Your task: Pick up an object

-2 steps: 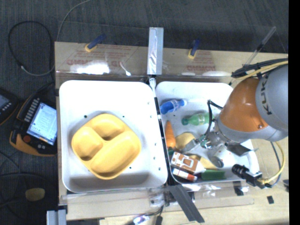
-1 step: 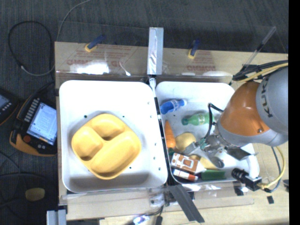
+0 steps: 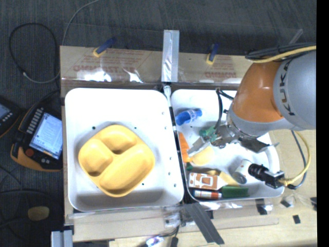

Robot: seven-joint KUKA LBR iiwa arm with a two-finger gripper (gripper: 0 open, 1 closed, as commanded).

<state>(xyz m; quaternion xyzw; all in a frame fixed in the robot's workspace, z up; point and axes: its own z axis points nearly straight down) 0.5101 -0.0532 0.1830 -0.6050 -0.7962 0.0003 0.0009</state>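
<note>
The grey arm (image 3: pixel 288 94) with its orange band reaches in from the right over the right bin (image 3: pixel 180 101), and its end effector (image 3: pixel 218 137) hangs low among the clutter near the bin's middle. Whether it is open or closed cannot be told, and nothing can be seen gripped in it.

The objects to pick lie in that bin. A blue bottle (image 3: pixel 186 116) sits in the upper left part, its long axis running left to right and slightly tilted. An orange, carrot-like piece (image 3: pixel 183 144) lies along the left wall, its long axis running up and down the view. Just beside the end effector is a small green item (image 3: pixel 207 133) and a pale yellow wedge (image 3: pixel 203 156). Along the bottom wall lie a flat printed box (image 3: pixel 204 180) and, below it, a marker (image 3: pixel 223 193) with a red and a green part, its axis left to right.

The left bin (image 3: pixel 77 99) holds a smooth, glossy yellow tray (image 3: pixel 115 159) with rounded lobes, moulded like plastic.

A handheld controller (image 3: pixel 38 138) rests left of the desk.
</note>
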